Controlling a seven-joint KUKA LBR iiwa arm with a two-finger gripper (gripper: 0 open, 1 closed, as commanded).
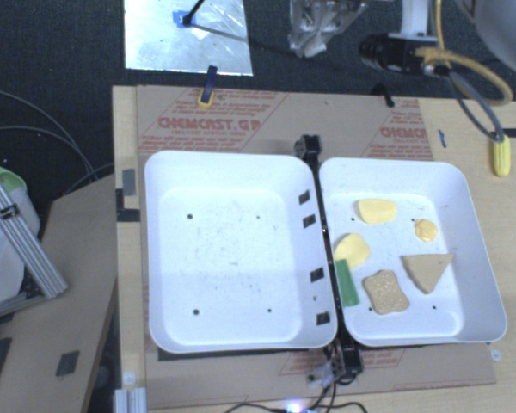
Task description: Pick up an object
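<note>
The right bin (473, 231) holds several food-like pieces. A yellow oval (376, 211) lies near its back, with a small orange-yellow lump (426, 230) to its right. A yellow piece (352, 249) lies by the left wall, above a green strip (347, 283). A toast-like slice (385, 292) and a tan triangle (426, 271) lie toward the front. My gripper (311, 41) hangs high beyond the far edge of the bench, well away from the bins, and nothing shows in it.
The left bin (232, 248) sits beside the right one, joined by black clips (310, 220). A shiny foil sheet (187, 24) lies at the back left. A yellow hose (473, 71) and yellow tool (500, 156) sit at the right. Metal framing (17, 231) stands at the left.
</note>
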